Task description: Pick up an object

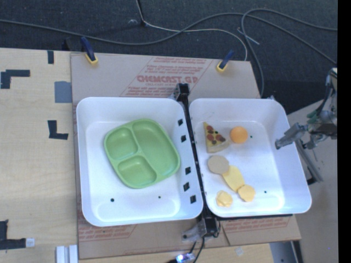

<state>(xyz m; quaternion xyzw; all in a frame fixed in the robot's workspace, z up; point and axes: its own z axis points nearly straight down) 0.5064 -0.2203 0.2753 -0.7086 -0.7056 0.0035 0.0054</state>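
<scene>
The right white bin (pixel 267 163) holds several toy foods. A pizza slice (pixel 214 137) lies near its left wall, with an orange ball (pixel 238 135) just to its right. Below them lie a beige disc (pixel 218 164), a pale yellow piece (pixel 234 178), a small orange-yellow piece (pixel 246 193) and a small yellow piece (pixel 224 199). My gripper (pixel 284 139) hangs over the bin's right rim, pointing left and slightly down. It is well to the right of the orange ball, apart from every object, with nothing in it.
The left white bin (pixel 93 201) holds a green divided plate (pixel 142 152). A black divider strip (pixel 188 147) runs between the bins. Both stand on a cardboard sheet (pixel 164 75) clamped at the back. Cables (pixel 181 29) trail across the dark floor behind.
</scene>
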